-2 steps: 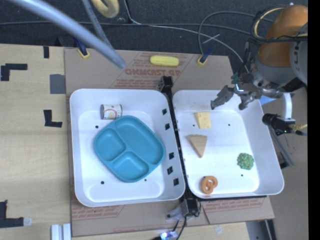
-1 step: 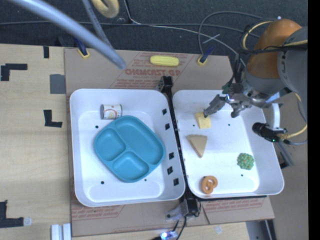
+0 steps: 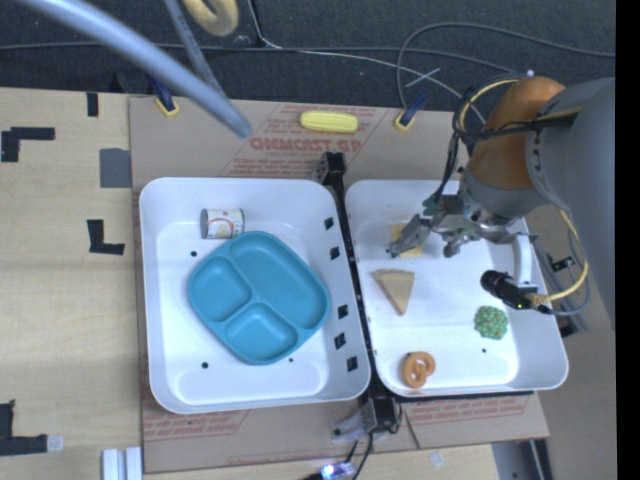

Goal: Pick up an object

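Claw (image 3: 428,236) low in right bin (image 3: 540,373), fingers spread, astride yellow piece (image 3: 408,238) at bin's upper left, not gripped; piece looks small, light, rigid, likely slick plastic, best pinched across its narrow sides; wedge (image 3: 397,290), broccoli (image 3: 490,321), pretzel (image 3: 418,368) nearby.

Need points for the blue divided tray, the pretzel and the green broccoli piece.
blue divided tray (image 3: 258,298), camera view, on the ridge where its compartments meet.
pretzel (image 3: 418,369), camera view, on the middle of its twisted body.
green broccoli piece (image 3: 490,321), camera view, on its bumpy top.
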`<state>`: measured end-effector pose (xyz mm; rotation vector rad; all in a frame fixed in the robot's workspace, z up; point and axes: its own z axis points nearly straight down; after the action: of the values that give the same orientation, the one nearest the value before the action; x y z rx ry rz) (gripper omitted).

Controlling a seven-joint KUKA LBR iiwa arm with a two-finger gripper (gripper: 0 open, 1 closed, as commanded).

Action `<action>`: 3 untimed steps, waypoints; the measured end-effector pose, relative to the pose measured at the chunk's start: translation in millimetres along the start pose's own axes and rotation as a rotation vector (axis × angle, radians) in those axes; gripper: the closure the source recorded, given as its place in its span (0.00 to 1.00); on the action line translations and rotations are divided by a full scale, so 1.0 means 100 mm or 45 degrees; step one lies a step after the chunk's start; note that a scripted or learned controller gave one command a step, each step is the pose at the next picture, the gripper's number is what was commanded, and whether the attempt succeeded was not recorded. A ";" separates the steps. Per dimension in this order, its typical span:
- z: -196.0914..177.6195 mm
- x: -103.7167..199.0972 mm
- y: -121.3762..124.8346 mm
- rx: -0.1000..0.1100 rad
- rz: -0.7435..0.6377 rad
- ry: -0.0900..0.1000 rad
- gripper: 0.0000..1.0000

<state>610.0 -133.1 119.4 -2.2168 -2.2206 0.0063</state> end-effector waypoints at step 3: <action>-0.33 0.04 -0.08 -0.009 0.000 0.000 1.00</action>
<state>602.5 -129.6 152.2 -2.2205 -2.2235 -0.0015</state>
